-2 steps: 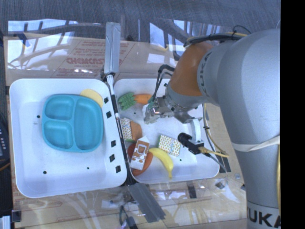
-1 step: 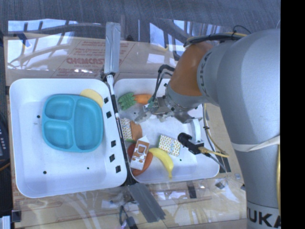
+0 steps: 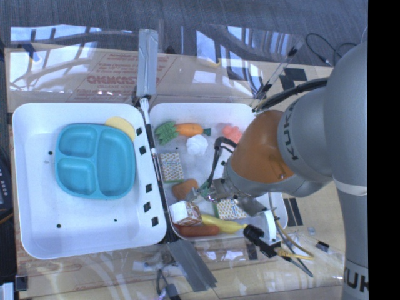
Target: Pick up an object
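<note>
One gripper (image 3: 211,191) hangs low in the right bin (image 3: 206,110), beneath the arm's orange band (image 3: 262,149); whether its fingers stand apart or closed, I cannot tell, for the wrist hides them. Just left of it lies a brown potato-like piece (image 3: 185,188), seemingly touching or nearly so. A checkered packet (image 3: 231,209) sits just below, a banana (image 3: 220,224) and a red sausage (image 3: 199,231) beyond. A carrot (image 3: 189,129) lies farther up. The left bin (image 3: 37,230) holds a blue tray (image 3: 96,160).

Bench (image 3: 94,80) bears two white bins side by side: left bin (image 3: 31,167), right bin (image 3: 206,111).
</note>
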Robot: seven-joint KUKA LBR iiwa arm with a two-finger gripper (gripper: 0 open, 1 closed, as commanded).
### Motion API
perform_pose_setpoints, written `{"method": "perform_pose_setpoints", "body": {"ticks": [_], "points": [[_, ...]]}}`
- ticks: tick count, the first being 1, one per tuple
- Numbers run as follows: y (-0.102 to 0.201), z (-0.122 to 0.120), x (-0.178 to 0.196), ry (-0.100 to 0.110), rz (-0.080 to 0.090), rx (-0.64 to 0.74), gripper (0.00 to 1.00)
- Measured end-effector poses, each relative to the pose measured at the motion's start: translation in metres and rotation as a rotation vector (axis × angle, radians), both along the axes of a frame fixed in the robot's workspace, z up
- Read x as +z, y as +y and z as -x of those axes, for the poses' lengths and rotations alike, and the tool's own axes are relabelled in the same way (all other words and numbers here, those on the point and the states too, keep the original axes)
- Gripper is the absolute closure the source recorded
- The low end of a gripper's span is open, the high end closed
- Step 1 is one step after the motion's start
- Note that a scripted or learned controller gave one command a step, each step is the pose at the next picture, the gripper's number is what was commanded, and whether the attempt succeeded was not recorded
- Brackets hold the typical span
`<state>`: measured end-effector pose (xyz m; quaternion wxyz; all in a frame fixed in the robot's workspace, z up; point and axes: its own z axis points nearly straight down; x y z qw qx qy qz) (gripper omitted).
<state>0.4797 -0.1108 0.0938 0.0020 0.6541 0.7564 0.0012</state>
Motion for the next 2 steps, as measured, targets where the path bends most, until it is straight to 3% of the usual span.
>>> {"method": "perform_pose_setpoints", "body": {"ticks": [1, 2], "points": [[0.0168, -0.0455, -0.0030, 0.009, -0.001, 0.034, 0.00], [0.0164, -0.0457, 0.0065, 0.009, -0.001, 0.037, 1.00]]}}
